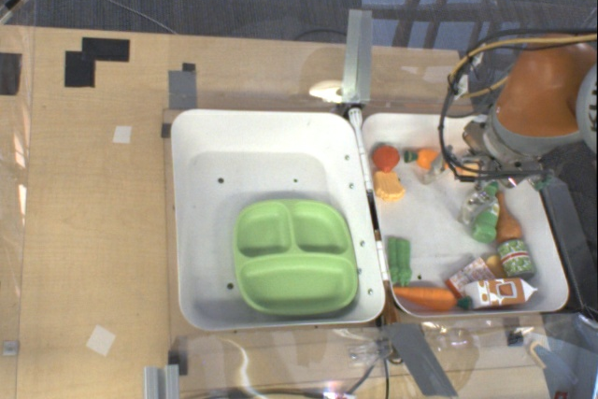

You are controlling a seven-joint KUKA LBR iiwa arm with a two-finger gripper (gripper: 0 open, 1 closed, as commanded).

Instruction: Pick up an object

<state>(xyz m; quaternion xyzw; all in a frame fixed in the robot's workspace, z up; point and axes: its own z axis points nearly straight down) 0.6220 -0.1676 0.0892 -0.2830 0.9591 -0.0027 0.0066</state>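
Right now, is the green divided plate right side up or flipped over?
Right side up. The green divided plate lies flat in the left bin with its three compartments facing up, nothing in them.

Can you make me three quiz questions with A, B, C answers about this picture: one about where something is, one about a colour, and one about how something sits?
1. Where is the green plate?
A. left bin
B. right bin
C. on the bench

2. What colour is the carrot?
A. blue
B. orange
C. white

3. Where is the gripper?
A. over the left bin
B. off the bench
C. low in the right bin, at a green item

Answers:
1 A, the plate lies in the left bin.
2 B, it is orange along the right bin's front wall.
3 C, the arm reaches down there.
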